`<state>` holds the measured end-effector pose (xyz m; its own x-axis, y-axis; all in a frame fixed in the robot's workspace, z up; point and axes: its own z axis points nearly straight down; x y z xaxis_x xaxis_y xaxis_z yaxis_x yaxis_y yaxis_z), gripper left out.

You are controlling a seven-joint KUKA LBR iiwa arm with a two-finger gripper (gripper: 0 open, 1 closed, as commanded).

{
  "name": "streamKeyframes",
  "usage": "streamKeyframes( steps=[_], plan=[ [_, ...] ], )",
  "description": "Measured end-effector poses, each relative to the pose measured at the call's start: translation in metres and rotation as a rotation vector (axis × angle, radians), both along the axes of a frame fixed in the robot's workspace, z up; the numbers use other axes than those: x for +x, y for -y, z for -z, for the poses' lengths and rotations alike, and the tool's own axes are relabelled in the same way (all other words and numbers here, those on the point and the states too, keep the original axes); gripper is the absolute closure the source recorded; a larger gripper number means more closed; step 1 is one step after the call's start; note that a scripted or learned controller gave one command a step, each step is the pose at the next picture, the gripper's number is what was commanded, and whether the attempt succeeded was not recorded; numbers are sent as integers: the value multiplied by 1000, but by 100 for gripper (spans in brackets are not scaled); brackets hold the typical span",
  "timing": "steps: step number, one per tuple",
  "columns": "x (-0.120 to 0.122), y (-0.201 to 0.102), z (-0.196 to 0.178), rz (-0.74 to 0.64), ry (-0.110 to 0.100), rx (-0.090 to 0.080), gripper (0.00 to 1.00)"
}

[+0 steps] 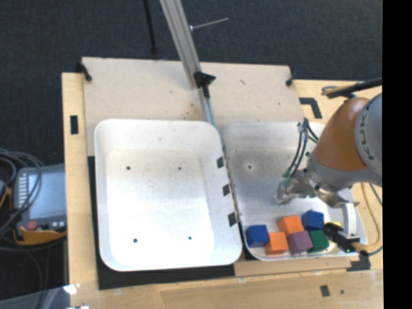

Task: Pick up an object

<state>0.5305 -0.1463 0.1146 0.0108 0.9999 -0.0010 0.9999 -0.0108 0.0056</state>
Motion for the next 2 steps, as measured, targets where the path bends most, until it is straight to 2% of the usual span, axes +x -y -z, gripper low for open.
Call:
streamKeyframes(
  steps=[1,2],
  plan=[
    [10,5,-49,-15,1,-1,100],
    [9,5,-113,-14,3,-2,100]
  ],
)
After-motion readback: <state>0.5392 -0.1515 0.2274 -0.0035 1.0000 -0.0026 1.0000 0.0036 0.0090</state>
